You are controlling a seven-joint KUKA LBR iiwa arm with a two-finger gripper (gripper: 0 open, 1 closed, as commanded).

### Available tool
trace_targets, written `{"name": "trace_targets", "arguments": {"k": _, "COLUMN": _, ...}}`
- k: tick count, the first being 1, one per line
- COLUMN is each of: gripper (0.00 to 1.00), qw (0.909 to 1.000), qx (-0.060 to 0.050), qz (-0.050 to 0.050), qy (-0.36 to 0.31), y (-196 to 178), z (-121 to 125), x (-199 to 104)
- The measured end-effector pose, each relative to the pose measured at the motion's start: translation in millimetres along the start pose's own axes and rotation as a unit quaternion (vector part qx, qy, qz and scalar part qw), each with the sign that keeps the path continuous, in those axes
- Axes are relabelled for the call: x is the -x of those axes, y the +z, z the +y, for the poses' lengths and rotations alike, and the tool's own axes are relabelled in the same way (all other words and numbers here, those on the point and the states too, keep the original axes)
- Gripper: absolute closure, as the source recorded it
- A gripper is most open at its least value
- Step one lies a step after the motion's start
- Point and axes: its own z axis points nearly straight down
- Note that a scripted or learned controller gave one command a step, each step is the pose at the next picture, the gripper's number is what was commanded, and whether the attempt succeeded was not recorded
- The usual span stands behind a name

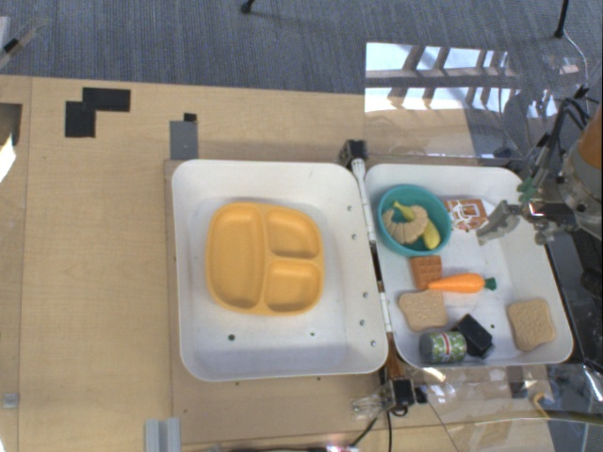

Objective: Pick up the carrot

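Observation:
The carrot [459, 283], orange with a green tip at its right end, lies flat in the middle of the right bin [551, 271]. My gripper [516, 229] hovers over that bin's upper right part, above and to the right of the carrot and apart from it. It is open, with one finger [495, 222] slanting down to the left and nothing between the two.
Around the carrot lie a teal bowl [413, 219] of yellow food, a red-and-white packet [464, 213], an orange cracker [426, 270], two bread slices [423, 310] [532, 323], a green can [443, 347] and a black block [474, 335]. A yellow divided plate [264, 257] sits in the left bin [198, 347].

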Motion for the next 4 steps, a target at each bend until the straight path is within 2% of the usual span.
{"name": "trace_targets", "arguments": {"k": 1, "gripper": 0.00, "qw": 0.9999, "qx": -0.006, "qz": 0.002, "qy": -0.012, "y": 109.0, "z": 6.5, "x": 0.9}}
{"name": "trace_targets", "arguments": {"k": 2, "gripper": 0.00, "qw": 0.9983, "qx": 0.005, "qz": -0.001, "qy": 0.059, "y": 187.1, "z": 14.1, "x": 17.4}}
{"name": "trace_targets", "arguments": {"k": 3, "gripper": 1.00, "qw": 0.9984, "qx": 0.008, "qz": 0.000, "qy": 0.056, "y": 175.0, "z": 17.1, "x": 15.2}}
{"name": "trace_targets", "arguments": {"k": 4, "gripper": 1.00, "qw": 0.9602, "qx": 0.001, "qz": 0.002, "qy": 0.279, "y": 83.1, "z": 78.9, "x": -37.7}}
